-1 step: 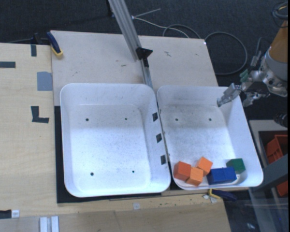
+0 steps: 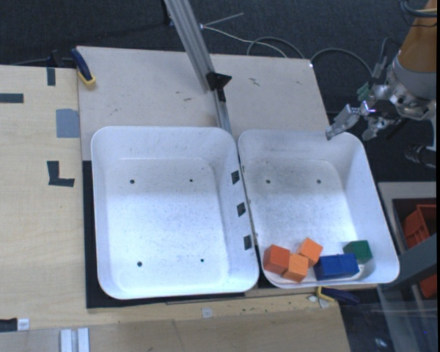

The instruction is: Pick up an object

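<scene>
My pincer (image 2: 352, 123) is hovering above the far right corner of the right bin (image 2: 367, 174), just at its rim. Its two fingers are standing apart, one grey finger (image 2: 342, 120) pointing left over the bin's corner and the other sitting nearer the wrist; nothing is lying between them. My arm is reaching in from the right, with the orange band (image 2: 419, 42) showing above the grey wrist.

The objects available for picking are lying well apart from my pincer, clustered at the near end of the right bin, against its front wall. From left to right they are sitting as follows: an orange cube (image 2: 277, 258); a second orange cube (image 2: 297, 268) touching it on its near right; a third orange cube (image 2: 310, 250) just behind that one; a blue block (image 2: 336, 266) lying flat, beside the second orange cube; and a green cube (image 2: 358, 250) just behind the blue block's right end, near the bin's right corner.

The left bin (image 2: 103, 196) is sitting beside the right bin, their inner rims touching. A grey metal rail (image 2: 194, 39) is slanting across the bench (image 2: 147, 79) behind the bins.
</scene>
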`<state>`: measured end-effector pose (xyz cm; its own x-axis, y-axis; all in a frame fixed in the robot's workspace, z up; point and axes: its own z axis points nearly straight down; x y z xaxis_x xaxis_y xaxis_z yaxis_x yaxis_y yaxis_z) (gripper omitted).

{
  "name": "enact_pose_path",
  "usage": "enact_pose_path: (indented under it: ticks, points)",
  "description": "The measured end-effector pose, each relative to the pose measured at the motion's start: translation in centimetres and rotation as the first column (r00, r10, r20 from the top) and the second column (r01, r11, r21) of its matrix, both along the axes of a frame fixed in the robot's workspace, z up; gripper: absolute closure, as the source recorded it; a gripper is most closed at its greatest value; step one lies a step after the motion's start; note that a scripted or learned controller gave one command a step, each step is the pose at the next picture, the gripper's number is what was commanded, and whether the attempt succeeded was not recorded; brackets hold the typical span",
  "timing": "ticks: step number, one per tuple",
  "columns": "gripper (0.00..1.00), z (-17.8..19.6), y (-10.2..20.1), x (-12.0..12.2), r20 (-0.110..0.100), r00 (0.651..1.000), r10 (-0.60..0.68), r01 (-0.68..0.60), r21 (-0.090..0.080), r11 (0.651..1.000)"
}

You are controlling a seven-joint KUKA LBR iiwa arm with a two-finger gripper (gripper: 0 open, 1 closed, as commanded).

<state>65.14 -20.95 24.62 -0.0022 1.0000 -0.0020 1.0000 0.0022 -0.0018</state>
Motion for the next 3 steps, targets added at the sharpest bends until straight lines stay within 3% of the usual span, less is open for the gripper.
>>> enact_pose_path:
  ticks: [1, 2, 3]
  points:
    - [0.00, -7.1, 1.6, -14.1, -0.008, 1.000, -0.004, 0.004, 0.005, 1.000]
    - [0.00, -6.9, 1.6, -13.7, 0.000, 1.000, -0.001, 0.001, 0.002, 1.000]
    - [0.00, -2.4, 12.8, -12.0, 0.004, 1.000, 0.008, -0.008, 0.005, 1.000]
